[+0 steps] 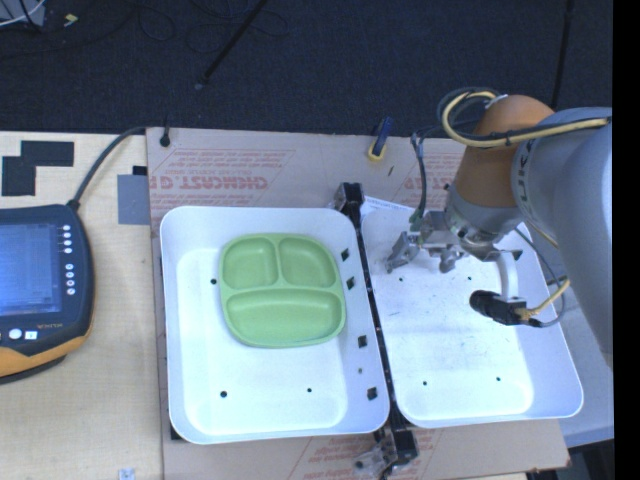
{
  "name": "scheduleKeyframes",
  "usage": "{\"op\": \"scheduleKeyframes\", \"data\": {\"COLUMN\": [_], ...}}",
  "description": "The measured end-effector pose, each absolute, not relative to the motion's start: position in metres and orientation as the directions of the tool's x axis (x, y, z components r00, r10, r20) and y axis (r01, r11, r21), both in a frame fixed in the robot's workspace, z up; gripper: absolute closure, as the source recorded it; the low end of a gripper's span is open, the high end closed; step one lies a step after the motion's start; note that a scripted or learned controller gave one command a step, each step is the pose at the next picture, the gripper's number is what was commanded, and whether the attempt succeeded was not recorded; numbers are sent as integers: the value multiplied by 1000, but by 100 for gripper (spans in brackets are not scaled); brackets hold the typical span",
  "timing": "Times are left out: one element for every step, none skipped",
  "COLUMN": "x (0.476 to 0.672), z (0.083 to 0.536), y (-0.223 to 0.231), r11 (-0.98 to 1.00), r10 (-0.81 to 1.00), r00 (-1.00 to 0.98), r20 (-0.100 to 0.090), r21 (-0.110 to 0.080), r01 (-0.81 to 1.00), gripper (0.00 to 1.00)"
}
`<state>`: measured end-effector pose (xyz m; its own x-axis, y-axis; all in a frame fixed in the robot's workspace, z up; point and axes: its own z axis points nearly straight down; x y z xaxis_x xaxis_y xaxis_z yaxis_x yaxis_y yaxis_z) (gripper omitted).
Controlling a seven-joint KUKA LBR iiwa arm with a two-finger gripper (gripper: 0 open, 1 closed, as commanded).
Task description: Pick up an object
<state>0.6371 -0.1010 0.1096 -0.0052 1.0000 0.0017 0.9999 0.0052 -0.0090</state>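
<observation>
In the left bin (pixel 200 388), toward its far half, a green divided plate (pixel 283 290) lies flat with its open side up. It is a rounded rectangle, and its long axis runs roughly left to right across the view, tipped a little so the right end sits slightly nearer the camera. Two small compartments lie side by side along its far edge and one wide compartment spans its near edge. The plastic is a pale, even green, and the plate is apart from the bin's walls.

The gripper (pixel 422 258) is in the right bin (pixel 470 378), at its far left part near the divider, well apart from the plate. Its two metal fingers (pixel 398 257) stand spread apart with nothing between them. Whether they touch the bin floor cannot be told.
</observation>
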Motion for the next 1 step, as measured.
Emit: {"op": "scheduleKeyframes", "data": {"x": [636], "z": [85], "y": [-99], "r11": [5], "r10": [1000], "r00": [-5], "r20": [1], "r21": [-7], "r01": [1000], "gripper": [0]}}
